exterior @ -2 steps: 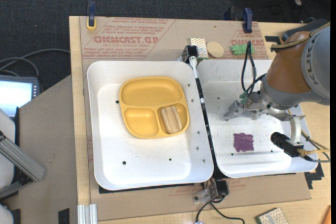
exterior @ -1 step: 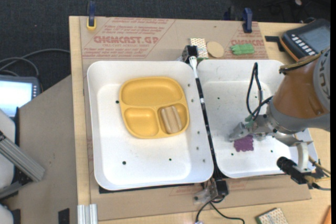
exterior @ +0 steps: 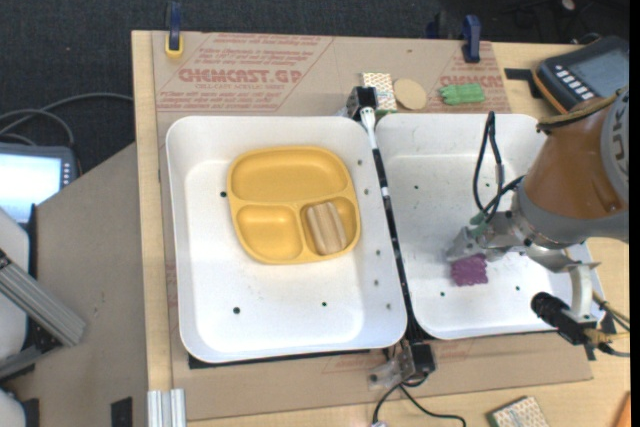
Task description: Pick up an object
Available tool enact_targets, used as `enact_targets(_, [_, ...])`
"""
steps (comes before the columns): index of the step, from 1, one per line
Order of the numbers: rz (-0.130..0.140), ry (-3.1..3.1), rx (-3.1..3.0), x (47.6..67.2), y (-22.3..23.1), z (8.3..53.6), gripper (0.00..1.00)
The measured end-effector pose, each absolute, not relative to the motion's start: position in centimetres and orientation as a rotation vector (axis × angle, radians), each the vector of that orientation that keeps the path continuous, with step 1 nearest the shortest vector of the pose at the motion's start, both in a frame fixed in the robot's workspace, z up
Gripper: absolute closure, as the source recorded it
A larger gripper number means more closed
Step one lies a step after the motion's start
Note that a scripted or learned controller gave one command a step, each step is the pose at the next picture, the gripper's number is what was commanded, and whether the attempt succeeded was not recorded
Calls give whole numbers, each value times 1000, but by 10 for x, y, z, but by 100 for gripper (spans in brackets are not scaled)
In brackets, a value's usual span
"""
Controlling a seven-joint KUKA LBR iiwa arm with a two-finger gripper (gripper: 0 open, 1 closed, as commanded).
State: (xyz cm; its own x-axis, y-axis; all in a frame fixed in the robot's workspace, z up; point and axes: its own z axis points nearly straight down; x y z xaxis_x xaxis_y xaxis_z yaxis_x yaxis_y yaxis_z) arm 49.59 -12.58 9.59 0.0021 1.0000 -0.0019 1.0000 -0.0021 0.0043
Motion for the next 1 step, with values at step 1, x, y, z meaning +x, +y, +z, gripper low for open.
enact_targets(1, [17, 2227, 2204, 546, -53, 190, 100])
